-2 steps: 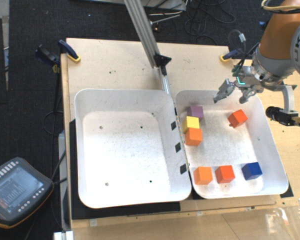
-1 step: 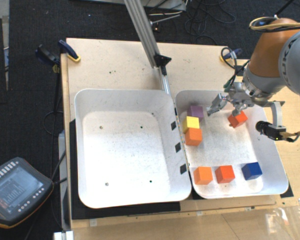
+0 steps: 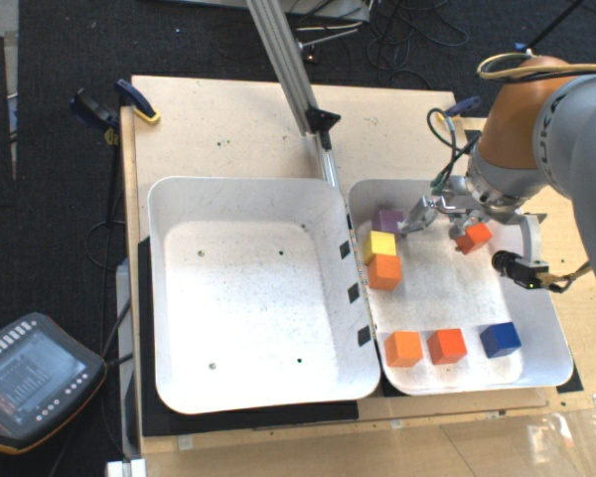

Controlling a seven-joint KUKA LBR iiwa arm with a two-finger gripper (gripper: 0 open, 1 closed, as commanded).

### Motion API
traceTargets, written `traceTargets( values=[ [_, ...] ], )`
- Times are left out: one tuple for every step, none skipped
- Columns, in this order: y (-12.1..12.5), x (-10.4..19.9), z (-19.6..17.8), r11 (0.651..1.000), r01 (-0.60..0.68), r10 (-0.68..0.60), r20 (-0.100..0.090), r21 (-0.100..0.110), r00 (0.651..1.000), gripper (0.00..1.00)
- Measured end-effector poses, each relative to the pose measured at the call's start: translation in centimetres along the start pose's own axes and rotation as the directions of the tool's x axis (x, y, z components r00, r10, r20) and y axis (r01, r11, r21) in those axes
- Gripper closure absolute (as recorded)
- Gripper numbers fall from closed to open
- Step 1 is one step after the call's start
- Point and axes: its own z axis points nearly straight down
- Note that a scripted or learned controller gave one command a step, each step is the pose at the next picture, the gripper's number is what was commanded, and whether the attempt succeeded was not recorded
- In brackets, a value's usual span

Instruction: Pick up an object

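- We see a purple block [image 3: 388,219] at the upper left of the right bin [image 3: 536,366], with a yellow block [image 3: 382,243] touching it just below.
- An orange block [image 3: 383,271] sits against the yellow one's lower side.
- A red-orange block [image 3: 472,237] lies right of centre, tilted.
- Along the lower edge we find an orange cube [image 3: 404,348], a red-orange cube [image 3: 447,345] and a blue cube [image 3: 500,339] in a row.

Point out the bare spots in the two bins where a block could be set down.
The left bin offers a bare floor wall to wall. In the right bin, a patch lies between the yellow block and the blue block. Crowded: the front row and under the gripper.
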Motion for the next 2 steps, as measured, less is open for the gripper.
traceTargets(
  values=[
    [0.42, -0.05, 0.72, 1.000, 0.003, -0.003, 0.003, -0.013, 1.000, 0.00],
    [0.50, 0.04, -0.17, 1.000, 0.002, -0.002, 0.001, -0.016, 1.000, 1.00]
  ],
)
